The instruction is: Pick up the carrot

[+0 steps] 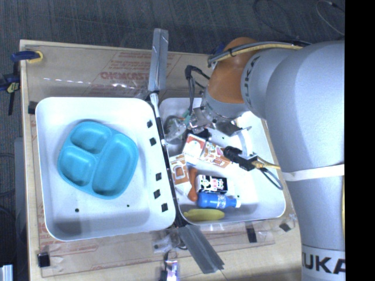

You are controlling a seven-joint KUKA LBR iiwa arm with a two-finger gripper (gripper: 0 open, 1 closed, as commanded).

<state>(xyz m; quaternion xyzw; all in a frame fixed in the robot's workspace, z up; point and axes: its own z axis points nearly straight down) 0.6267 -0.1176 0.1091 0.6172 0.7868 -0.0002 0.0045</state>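
Arm (293, 98) bends from the right over the right bin (266, 204), gripper (186, 123) low at its far-left corner.

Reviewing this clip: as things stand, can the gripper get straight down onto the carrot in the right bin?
Probably not cleanly. The carrot shows as a short orange sliver low in the right bin, wedged beside the cow-print carton and above the blue bottle. The gripper sits further up, over other clutter.

Right bin crowded, left bin roomy

Beside the hand (196, 122), cartons (205, 152), bottle (218, 201) and arm (293, 116) block passage; far left, only a blue tray (98, 158).
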